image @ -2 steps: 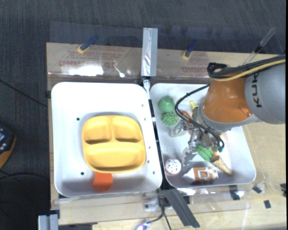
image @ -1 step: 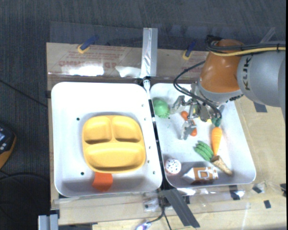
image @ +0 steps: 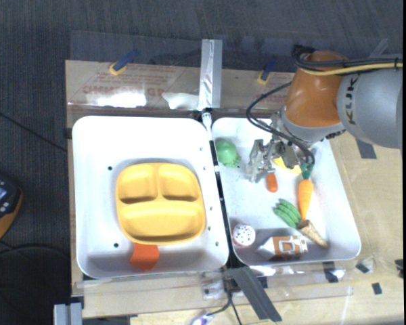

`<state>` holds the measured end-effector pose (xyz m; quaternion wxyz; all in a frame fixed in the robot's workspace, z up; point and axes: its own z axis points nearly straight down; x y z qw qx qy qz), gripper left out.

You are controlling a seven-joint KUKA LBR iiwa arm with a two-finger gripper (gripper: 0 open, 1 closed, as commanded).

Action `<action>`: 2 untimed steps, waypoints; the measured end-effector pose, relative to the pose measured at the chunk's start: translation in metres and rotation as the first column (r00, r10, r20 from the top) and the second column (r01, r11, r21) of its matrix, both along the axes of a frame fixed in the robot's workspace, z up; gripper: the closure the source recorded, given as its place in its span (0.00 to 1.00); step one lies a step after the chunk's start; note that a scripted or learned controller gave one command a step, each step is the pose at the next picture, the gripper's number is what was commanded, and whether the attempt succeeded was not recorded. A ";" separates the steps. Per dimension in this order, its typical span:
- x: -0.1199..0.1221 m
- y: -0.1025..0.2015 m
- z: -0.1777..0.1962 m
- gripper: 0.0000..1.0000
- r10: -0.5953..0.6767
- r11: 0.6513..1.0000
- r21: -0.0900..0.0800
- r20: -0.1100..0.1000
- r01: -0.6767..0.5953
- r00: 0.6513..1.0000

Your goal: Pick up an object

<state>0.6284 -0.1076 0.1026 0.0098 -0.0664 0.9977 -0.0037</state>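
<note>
I have the end effector [image: 262, 162] low inside the right bin [image: 345, 202], and I cannot tell how it is set from this slant. No object is visibly in its grip. The nearest candidates crowd it: a small red piece [image: 272, 182] just below it, a green ball [image: 226, 152] just to its left by the wall between the bins, something yellow [image: 282, 161] just to its right, half under the wrist. My worry is that it closes between these and catches nothing, or nudges the ball away along the wall. The carrot [image: 304, 195] and green pods [image: 287, 212] lie further below and right, so a sideways drift could also scatter them.
</note>
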 end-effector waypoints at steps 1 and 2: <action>0.000 0.000 0.000 0.00 0.000 1.000 0.000 0.000 0.000 1.000; -0.039 -0.009 -0.012 0.00 -0.022 1.000 0.005 -0.004 0.022 1.000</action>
